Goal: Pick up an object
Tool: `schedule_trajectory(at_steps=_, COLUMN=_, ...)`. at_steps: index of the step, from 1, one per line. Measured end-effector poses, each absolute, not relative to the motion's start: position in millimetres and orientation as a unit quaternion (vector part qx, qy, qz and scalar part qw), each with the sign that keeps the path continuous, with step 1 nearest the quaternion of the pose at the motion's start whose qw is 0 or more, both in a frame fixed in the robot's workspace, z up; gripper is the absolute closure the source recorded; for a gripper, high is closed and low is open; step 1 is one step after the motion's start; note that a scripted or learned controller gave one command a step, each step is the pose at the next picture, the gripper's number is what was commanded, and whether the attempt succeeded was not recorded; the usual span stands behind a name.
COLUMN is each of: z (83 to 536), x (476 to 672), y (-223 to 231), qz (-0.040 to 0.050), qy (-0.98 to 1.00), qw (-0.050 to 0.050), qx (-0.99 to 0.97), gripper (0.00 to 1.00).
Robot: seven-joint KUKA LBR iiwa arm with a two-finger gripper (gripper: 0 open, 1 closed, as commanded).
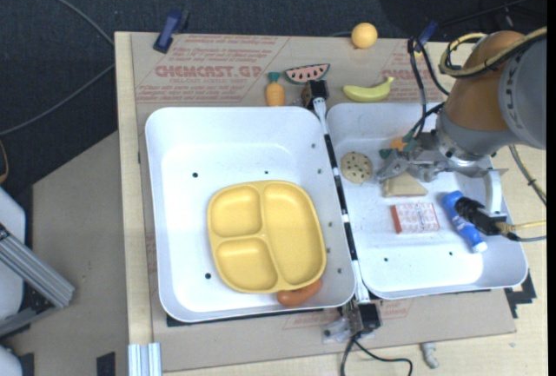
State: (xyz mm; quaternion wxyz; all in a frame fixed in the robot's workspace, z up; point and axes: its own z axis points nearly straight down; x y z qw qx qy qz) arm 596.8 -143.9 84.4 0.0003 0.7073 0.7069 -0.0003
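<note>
Red print "CHEMCAST GP" on the board (208, 70) behind the left bin; repeated smaller red lines there unreadable; red-patterned card (414, 217) illegible.

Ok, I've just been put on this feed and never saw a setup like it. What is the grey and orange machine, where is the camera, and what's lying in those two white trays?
It is a robot arm, reaching in from the right; its two-finger gripper is low in the right white bin, over a tan wedge-shaped block. I cannot tell whether it grips anything. One fixed camera looks down at a slant. That bin also holds a round tan cookie, a red and white flat packet and a blue tube. The left white bin holds a yellow divided plastic plate with an orange sausage-shaped toy at its edge. Behind the bins lie a toy banana, a watermelon slice and an orange ball.
</note>
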Motion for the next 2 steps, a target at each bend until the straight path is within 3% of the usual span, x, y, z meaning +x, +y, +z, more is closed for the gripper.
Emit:
schedule_trajectory(at_steps=1, z=85, x=616.3, y=-133, qz=0.0006, qy=0.707, qw=0.001, qx=0.707, gripper=0.00)
schedule_trajectory(at_steps=2, z=84, x=569.7, y=-117, qz=-0.0003, qy=0.707, qw=-0.001, qx=0.707, gripper=0.00)
